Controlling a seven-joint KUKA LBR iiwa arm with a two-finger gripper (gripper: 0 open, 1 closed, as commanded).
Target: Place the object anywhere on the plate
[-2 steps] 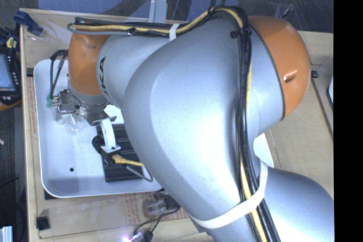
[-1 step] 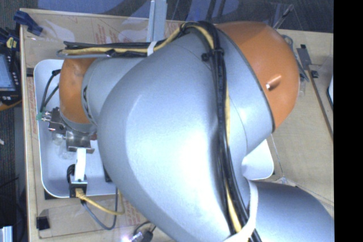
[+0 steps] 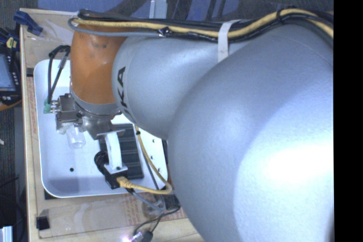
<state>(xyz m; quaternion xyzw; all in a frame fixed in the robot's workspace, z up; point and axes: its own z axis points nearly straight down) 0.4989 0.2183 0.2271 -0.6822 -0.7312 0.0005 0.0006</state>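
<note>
My arm reaches in from the right, and its grey body covers most of the camera view. The orange band (image 3: 93, 71) above the wrist hangs over the left white bin (image 3: 57, 184). Below the band sits the gripper (image 3: 75, 136), low over the bin's floor near its left-middle. A black ribbed block (image 3: 123, 153) with a white strip is mounted beside it on the wrist. A small dark speck (image 3: 72, 169) lies on the bin floor just below the gripper. The arm hides the rest of the bin and everything to the right.
The bin's left wall (image 3: 37, 122) and front rim (image 3: 85, 194) show. A yellow cable (image 3: 147, 184) loops off the wrist toward the bench's wooden front edge (image 3: 85, 218). Dark equipment (image 3: 8, 73) stands past the bench's left side.
</note>
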